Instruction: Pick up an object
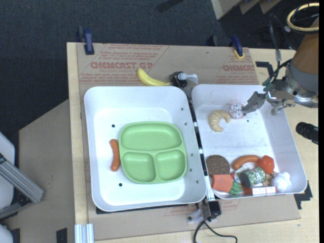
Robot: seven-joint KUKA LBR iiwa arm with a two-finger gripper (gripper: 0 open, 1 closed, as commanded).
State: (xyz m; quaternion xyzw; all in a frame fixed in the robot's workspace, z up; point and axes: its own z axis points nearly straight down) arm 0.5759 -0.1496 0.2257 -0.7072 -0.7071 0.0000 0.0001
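My gripper (262, 107) hangs open over the upper right part of the right bin (283, 135), with nothing between its fingers. Its left finger (251, 104) reaches down beside a small white ball with pink spots (236, 110). A tan croissant (217, 120) lies just left of that ball. Along the bin's front edge sit a brown round patty (217, 164), an orange sausage (245, 161), a red tomato-like piece (266, 163), an orange block (221, 181), a small can (253, 177) and a white lump (282, 180).
The left bin (101, 110) holds a green divided plate (152, 152) and an orange sausage (115, 154) to its left. A yellow banana (152, 79) lies on the bench behind that bin, next to a black and white clip (183, 78).
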